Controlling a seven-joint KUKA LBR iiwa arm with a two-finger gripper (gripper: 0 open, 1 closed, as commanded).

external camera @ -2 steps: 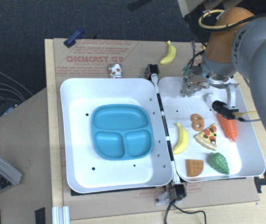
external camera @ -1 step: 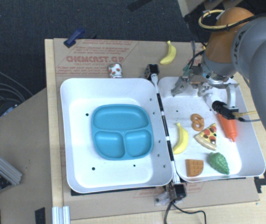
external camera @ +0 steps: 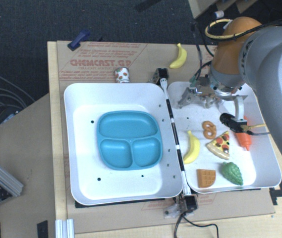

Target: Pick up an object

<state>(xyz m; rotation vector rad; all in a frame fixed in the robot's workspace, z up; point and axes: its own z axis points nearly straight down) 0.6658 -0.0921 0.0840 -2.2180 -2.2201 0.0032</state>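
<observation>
6 toy foods lie in the right bin [external camera: 262, 158], and any of them would do: a pretzel [external camera: 209, 129], a pizza slice [external camera: 220, 145], a carrot [external camera: 245, 141], a banana [external camera: 192, 148], a waffle [external camera: 205, 177] and a green piece [external camera: 232, 173]. The pretzel is the one nearest the gripper, with the pizza slice just beside it on its near side. The banana runs along the bin's left wall. The waffle and green piece sit by the near rim, a little apart.

The gripper [external camera: 198, 98] hangs over bare floor in the bin's far left corner, its 2 fingers spread and nothing between them.

The green piece looks like the best target, being bulky and clear of its neighbours. The flat waffle and pretzel give the fingers little to close on. Going for the banana risks 1 finger landing on the wall. Whatever the choice, centre over it first, set the fingers across its narrow side, then descend straight.

The left bin [external camera: 76, 133] holds a blue tray [external camera: 129, 139]. A far banana [external camera: 179, 57] lies on the board beyond the bins.
</observation>
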